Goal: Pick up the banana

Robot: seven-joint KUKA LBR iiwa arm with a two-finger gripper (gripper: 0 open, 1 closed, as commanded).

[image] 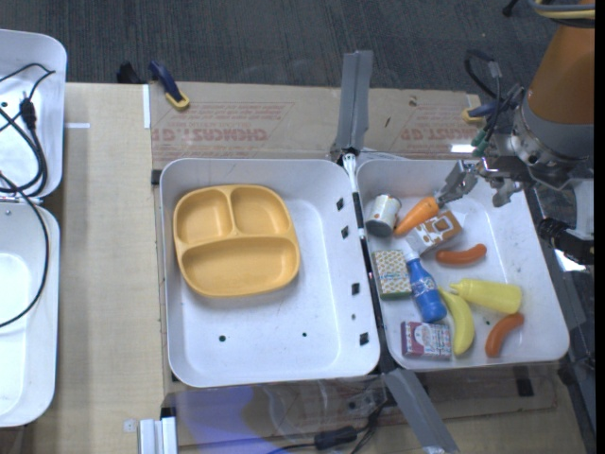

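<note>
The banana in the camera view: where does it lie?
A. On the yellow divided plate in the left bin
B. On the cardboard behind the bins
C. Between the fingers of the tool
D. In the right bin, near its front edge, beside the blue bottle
D: the banana lies in the right bin, near the front edge and just right of the blue bottle, while the tool is up at the back of that bin, over the carrot.

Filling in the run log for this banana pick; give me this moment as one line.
target: banana, right bin, untouched | gripper: over bin's far side, above carrot | grasp: none | left bin: yellow tray
</note>
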